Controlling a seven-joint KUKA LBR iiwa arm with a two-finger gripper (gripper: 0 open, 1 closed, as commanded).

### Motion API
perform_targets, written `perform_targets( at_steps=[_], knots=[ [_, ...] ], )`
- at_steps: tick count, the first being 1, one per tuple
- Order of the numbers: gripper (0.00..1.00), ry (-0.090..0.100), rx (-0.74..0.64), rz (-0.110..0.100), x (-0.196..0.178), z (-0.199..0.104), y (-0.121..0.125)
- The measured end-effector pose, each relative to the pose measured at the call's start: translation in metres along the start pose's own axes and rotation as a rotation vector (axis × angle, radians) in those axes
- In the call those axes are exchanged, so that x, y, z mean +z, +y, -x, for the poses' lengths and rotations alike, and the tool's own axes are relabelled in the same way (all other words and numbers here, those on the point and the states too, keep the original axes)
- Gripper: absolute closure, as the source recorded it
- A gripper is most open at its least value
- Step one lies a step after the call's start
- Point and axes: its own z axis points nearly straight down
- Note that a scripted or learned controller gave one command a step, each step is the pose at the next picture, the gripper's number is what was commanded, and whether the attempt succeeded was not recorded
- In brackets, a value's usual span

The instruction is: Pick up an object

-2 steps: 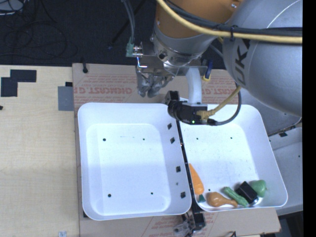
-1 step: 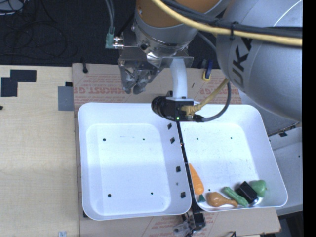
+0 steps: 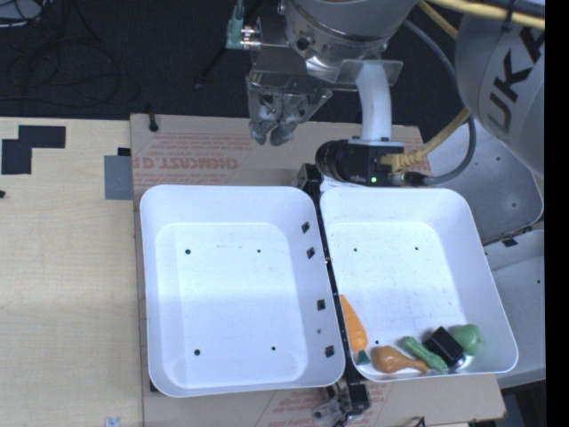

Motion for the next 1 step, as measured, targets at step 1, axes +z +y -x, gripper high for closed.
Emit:
perform_targets(
  at_steps=[1],
  knots=[
    [1.0,-0.004,0.008,-0.007,0.0043,0.0784,0.0163]
  ],
)
